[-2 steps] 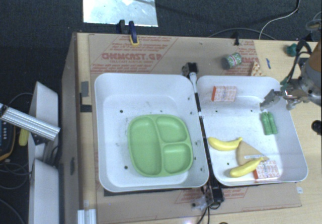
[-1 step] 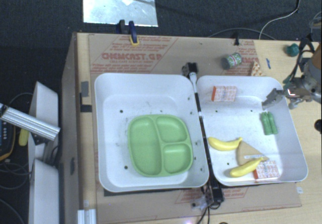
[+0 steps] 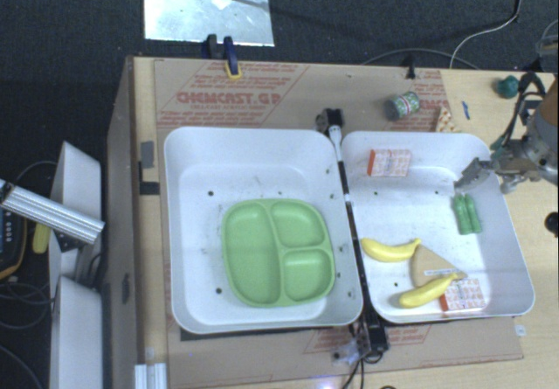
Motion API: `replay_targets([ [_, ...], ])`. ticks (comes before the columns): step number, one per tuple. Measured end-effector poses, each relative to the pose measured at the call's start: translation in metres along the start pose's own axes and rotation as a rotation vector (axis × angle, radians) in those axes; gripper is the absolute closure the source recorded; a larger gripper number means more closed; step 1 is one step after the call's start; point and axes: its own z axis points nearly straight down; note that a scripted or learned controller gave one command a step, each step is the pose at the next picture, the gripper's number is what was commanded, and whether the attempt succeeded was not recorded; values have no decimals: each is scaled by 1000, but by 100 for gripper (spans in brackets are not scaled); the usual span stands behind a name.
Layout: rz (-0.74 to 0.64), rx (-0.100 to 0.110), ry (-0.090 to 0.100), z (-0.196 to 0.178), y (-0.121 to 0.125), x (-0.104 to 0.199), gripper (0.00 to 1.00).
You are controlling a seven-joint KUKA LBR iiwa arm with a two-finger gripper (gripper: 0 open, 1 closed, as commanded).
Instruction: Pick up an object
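Pincer (image 3: 479,174) hangs over the right bin's (image 3: 524,247) far right edge, and we cannot tell its state. Just below it we see a green object (image 3: 466,213); two bananas (image 3: 390,249) lie nearer, and a green plate (image 3: 278,252) sits in the left bin (image 3: 188,204).

Grey metal gripper (image 3: 476,173), silvery wrist, dark cable.
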Motion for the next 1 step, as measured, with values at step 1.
replay_targets([
  [1, -2, 0, 0, 20, 19, 0, 0],
])
